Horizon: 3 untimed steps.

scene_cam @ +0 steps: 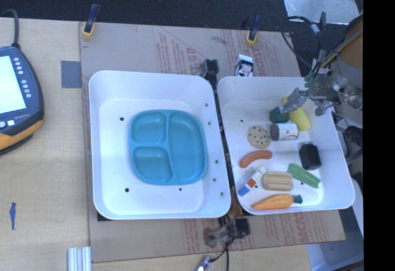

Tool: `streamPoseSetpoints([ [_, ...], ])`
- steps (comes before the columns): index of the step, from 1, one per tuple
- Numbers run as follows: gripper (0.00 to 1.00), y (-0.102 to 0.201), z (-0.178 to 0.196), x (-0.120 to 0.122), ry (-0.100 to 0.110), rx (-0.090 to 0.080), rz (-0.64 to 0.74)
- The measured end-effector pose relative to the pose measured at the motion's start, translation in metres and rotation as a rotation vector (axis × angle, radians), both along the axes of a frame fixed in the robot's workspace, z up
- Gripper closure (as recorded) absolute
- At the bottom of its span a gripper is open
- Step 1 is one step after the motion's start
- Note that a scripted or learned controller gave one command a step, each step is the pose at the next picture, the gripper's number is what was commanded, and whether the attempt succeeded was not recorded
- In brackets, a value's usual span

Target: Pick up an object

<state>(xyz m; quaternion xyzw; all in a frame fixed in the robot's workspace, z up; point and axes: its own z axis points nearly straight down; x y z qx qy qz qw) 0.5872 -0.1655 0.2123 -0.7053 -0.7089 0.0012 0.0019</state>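
The tool [300, 100] hovers at the right bin's [330, 199] 1 o'clock corner, just above a yellow corn cob [300, 119] and a green object [278, 115]. Whether it is open or closed cannot be told. The left bin [105, 189] holds a blue divided plate [168, 146].

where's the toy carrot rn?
In the right bin, lying along its near edge: the toy carrot sits just below the hot dog bun and left of the green piece.

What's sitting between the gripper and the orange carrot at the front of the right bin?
From the gripper, the small can, the black block, the green piece and the hot dog bun lie on the way to the carrot.
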Motion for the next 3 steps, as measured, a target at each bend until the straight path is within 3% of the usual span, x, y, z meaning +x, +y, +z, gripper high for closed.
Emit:
streamPoseSetpoints([
  [1, 0.00, -0.001, -0.107, 0.040, 0.002, -0.001, 0.003],
  [2, 1.00, -0.001, -0.096, 0.041, 0.003, -0.001, 0.006],
  [3, 1.00, 0.048, -0.049, 0.029, 0.000, 0.000, 0.001],
])
